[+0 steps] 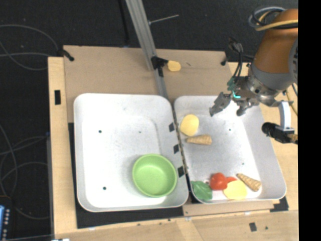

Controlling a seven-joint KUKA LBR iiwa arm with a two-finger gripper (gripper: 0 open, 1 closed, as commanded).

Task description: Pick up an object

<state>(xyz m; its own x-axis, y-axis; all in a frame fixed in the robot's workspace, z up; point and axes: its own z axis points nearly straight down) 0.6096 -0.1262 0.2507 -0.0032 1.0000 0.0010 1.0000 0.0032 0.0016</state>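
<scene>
My gripper [230, 108] hangs over the back of the right bin [261, 149] with its two dark fingers spread apart and nothing between them. Below and left of it lie a pale yellow round object [189, 124] and a tan cone [199, 140] near the bin's left wall. At the front of the same bin sit a green piece [201, 190], a red piece [218, 181], a yellow piece [235, 190] and a second tan cone [249, 181], close together.
The left bin [105, 129] holds a green bowl [154, 175] near its front right corner. A small yellow object [174, 66] lies on the bench behind the bins, beside a slanted metal post [143, 29].
</scene>
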